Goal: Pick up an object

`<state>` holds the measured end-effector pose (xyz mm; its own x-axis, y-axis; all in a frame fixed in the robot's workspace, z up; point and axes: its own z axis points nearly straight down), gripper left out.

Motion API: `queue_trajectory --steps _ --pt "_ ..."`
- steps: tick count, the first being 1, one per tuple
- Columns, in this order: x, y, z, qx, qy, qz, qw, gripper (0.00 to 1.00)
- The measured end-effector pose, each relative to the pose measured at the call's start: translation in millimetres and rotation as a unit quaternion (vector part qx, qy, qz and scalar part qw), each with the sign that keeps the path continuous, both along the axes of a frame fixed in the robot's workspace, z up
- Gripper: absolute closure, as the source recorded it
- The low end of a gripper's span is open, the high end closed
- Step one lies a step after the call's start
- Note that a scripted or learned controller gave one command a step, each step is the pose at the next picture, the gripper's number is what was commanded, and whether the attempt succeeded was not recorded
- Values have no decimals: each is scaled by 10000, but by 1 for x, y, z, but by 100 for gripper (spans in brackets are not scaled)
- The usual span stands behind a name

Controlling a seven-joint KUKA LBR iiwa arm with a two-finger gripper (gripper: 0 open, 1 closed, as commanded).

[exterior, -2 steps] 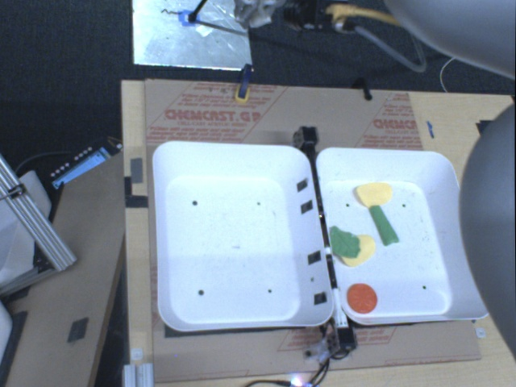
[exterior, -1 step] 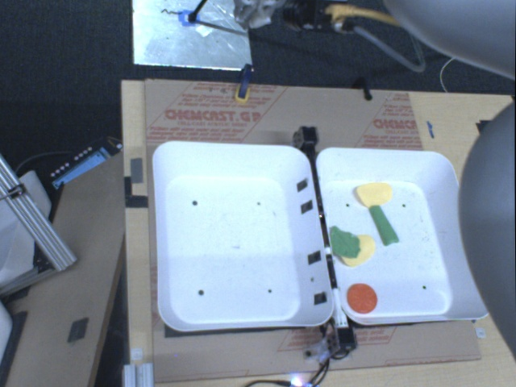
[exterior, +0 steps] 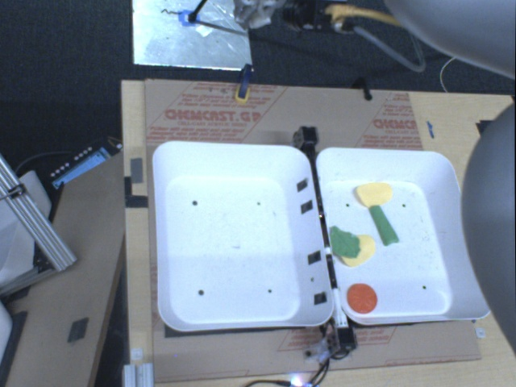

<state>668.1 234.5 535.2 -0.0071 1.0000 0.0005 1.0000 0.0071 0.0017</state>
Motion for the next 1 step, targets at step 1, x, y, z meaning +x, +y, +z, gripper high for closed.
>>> queue_trajectory --steps 1 --pt "0 0 0 0 0 0 10000 100"
